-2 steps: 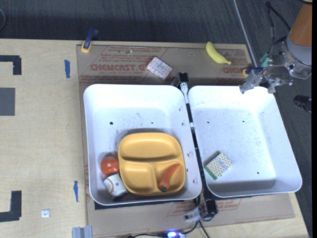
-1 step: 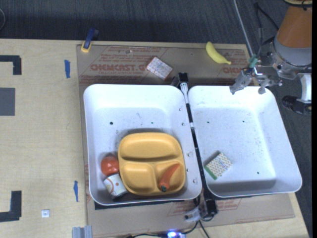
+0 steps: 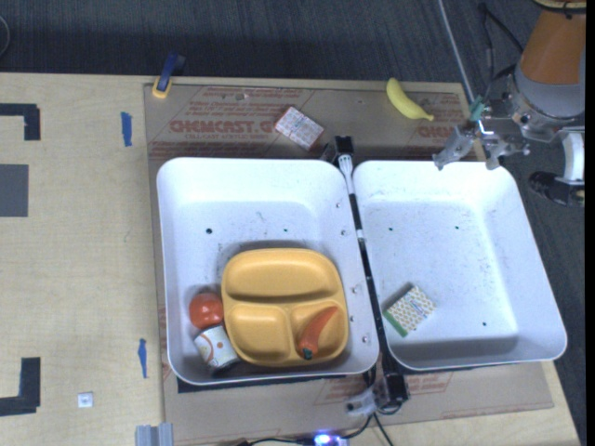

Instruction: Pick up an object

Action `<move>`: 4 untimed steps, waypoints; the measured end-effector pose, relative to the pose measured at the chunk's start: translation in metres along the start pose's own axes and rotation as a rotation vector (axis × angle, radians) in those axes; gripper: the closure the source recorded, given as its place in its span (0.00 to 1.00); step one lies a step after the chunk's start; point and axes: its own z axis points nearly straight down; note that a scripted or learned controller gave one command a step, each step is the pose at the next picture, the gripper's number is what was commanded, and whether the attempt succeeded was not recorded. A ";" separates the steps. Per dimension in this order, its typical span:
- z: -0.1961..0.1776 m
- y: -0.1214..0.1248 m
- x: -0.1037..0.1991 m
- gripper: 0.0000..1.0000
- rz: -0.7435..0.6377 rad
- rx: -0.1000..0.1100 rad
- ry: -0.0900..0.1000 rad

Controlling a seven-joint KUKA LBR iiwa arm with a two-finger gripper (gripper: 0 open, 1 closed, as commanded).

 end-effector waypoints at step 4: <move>0.011 -0.008 0.034 0.00 -0.001 0.004 0.002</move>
